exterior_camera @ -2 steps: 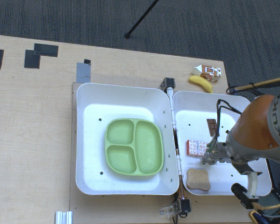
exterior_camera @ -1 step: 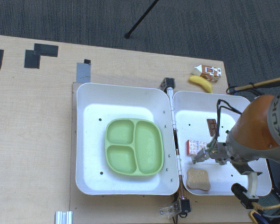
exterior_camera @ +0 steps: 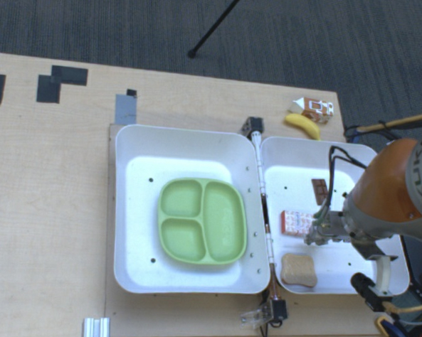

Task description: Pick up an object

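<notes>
In the right bin (exterior_camera: 297,159) lie a red-and-white packet (exterior_camera: 294,222), a small brown bar (exterior_camera: 319,186) and a tan bread-like block (exterior_camera: 298,270). My gripper (exterior_camera: 317,235) is low in this bin, just right of the packet and above the tan block. Its tips sit against the packet's right edge, and the grey-and-orange arm (exterior_camera: 391,189) covers much of the bin's right side. Nothing shows lifted between the fingers.
The left bin (exterior_camera: 134,195) holds a green three-compartment plate (exterior_camera: 202,221). A banana (exterior_camera: 302,124) and a small carton (exterior_camera: 314,106) lie on the bench behind the right bin. Cables and clamps sit along the divider and the front edge.
</notes>
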